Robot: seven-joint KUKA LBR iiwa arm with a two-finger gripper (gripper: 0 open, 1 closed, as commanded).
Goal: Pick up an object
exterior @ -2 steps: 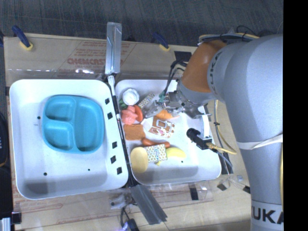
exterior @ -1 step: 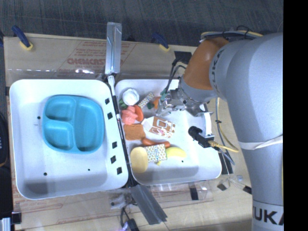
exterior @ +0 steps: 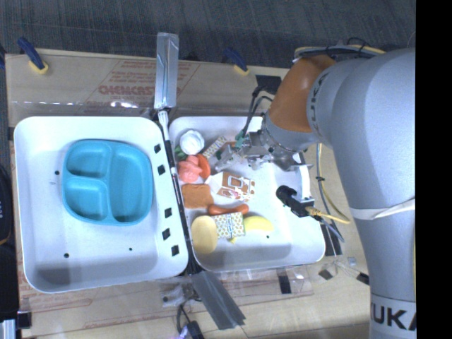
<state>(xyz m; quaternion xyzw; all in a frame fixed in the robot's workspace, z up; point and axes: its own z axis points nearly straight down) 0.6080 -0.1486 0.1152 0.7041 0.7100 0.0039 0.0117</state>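
Observation:
My gripper [exterior: 236,152] reaches into the right bin [exterior: 296,249] from the right, low over the bin's upper middle. Its tips sit just above a patterned orange-and-white card [exterior: 236,186] and beside a small striped packet [exterior: 214,147]. Nothing shows between the fingers. Along the bin's left side lie a white round cup [exterior: 191,143], a red-orange item [exterior: 192,168], a brown toast slice [exterior: 198,195], an orange sausage [exterior: 228,209], a pale yellow oval [exterior: 205,234], a checkered packet [exterior: 229,226] and a yellow lemon-like piece [exterior: 258,224].
The left bin [exterior: 42,260] holds a blue divided tray [exterior: 108,181]. A divider wall with black clips [exterior: 169,203] separates the two bins. The arm's grey body [exterior: 367,133] covers the right bin's right side.

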